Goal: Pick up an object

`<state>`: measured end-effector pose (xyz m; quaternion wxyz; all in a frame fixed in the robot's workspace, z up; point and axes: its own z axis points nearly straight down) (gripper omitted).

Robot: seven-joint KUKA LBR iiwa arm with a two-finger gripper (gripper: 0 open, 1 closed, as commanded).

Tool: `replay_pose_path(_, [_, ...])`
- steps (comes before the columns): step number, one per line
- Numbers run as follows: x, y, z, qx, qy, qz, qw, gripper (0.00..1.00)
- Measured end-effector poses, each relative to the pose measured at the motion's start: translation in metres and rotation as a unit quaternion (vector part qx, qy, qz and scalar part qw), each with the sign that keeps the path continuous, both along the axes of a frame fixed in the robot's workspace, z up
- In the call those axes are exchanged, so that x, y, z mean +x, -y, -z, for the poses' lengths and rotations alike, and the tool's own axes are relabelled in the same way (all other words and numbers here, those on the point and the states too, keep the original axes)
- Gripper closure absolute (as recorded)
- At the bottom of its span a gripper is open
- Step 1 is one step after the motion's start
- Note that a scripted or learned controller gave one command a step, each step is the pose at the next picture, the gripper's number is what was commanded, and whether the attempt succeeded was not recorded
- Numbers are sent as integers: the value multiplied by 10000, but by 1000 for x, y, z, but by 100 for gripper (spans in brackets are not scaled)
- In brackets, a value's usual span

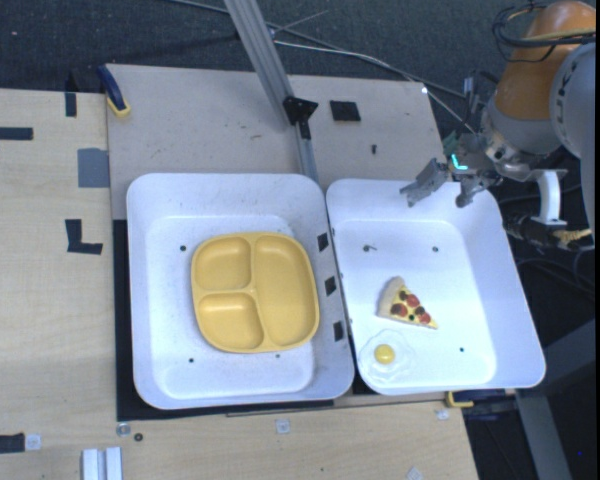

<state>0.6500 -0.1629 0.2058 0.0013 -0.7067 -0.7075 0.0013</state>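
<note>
Camera view: tool (442, 186) spread wide, holding nothing, above far rim of right white plastic bin (500, 268); toy pizza slice (407, 304) and fried egg (385, 354) lie near its front, so best descend centred over the slice, fingers straddling its narrow width.

Arm (565, 63): grey casing with a rounded orange band (545, 53) above the wrist. Thin dark cables loop over the top of the orange section. Wrist assembly below it is grey metal, with a small green-cyan light at its left side. Gripper (445, 186): two slim grey fingers (420, 186) of dull metal. A white bracket-like part, possibly a cable guide, sits on the right of the wrist.
</note>
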Motion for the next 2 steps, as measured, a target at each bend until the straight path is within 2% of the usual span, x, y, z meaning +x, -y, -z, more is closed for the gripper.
replay_pose_path(1, [1, 0, -1, -3, 13, -2, 10000, 0])
replay_pose_path(2, [-8, 7, 53, -5, -10, 2, 10000, 0])
